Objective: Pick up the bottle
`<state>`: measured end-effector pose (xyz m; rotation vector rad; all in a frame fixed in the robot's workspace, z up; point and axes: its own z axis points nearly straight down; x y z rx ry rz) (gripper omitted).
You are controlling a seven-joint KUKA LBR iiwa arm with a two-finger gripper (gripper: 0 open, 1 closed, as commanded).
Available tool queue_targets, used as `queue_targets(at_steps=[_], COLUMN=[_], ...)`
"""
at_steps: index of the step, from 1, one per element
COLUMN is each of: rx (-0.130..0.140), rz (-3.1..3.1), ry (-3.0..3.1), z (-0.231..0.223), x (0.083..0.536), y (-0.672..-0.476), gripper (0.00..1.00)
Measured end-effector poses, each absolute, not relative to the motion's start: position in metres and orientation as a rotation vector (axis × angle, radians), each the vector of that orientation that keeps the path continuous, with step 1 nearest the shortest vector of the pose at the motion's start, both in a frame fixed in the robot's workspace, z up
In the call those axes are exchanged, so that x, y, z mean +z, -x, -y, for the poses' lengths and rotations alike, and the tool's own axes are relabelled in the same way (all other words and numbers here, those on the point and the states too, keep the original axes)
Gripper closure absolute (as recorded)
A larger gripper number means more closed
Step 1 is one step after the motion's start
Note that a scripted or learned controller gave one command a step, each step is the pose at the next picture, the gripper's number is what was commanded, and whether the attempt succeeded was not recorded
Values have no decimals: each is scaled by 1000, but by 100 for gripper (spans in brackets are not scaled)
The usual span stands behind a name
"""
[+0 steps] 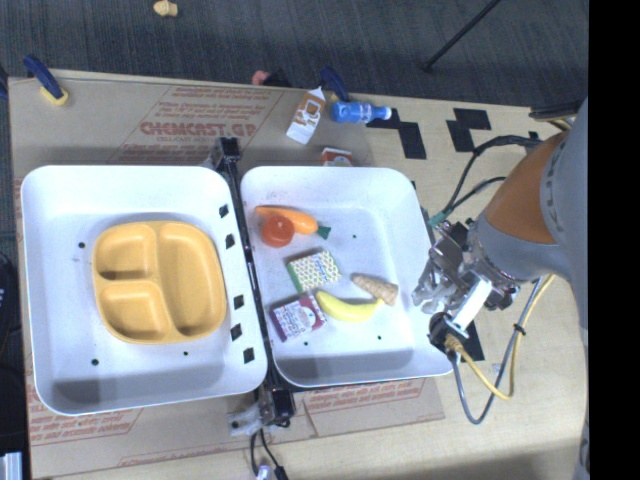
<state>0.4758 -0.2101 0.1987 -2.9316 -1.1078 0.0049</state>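
I see the blue bottle [358, 113] lying on the bench beyond the right bin [400, 183]. My gripper [440, 293] hovers at that bin's right rim, grip state unclear; I should reach past the bin.

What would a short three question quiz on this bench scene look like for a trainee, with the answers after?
1. True or false: the blue bottle lies inside the right bin.
2. Which bin holds the yellow divided plate: A, the left bin, or B, the right bin?
3. What lies directly beside the banana, on the side nearer the gripper?

Key
1. False; it lies on the bench beyond the right bin.
2. A.
3. The tan bread-like piece.
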Motion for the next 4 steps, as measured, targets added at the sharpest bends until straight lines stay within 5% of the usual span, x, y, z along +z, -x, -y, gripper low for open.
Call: queue_targets(at_steps=[2, 3, 4], rx=[8, 5, 4], rz=[326, 326, 324], ry=[3118, 3120, 3121], z=[210, 169, 179], x=[196, 223, 223], y=[-476, -476, -476], gripper=[100, 100, 100])
